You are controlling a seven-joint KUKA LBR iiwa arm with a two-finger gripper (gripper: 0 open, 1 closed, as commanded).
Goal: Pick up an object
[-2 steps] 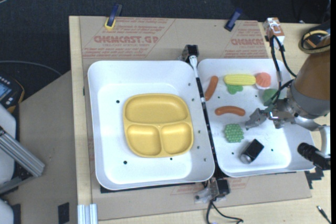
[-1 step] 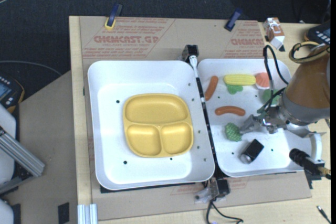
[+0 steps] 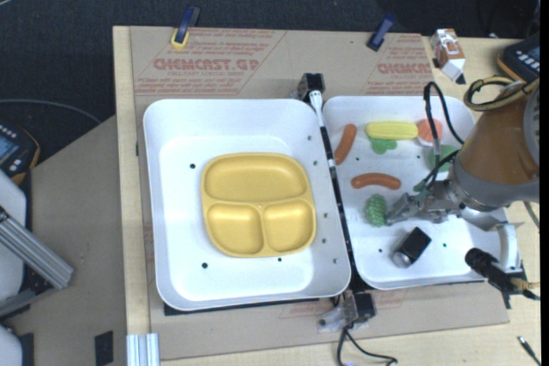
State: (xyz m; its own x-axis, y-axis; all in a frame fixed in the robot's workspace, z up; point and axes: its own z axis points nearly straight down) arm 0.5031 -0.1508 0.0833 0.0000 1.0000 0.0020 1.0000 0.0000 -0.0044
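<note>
Bins sit side by side: the left bin holds a yellow divided plate, well away from the gripper. Gripper fingers spread apart, holding nothing, tips just beside the broccoli floret; sausage just above, black block just below.

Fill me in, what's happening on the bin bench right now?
The arm is reaching into the right bin from the right, with its gripper low beside the green broccoli toy. Two sausages, a corn cob and a small black block lie loose in that bin. Nothing is visibly lifted yet. The left bin holds a yellow divided plate.
</note>
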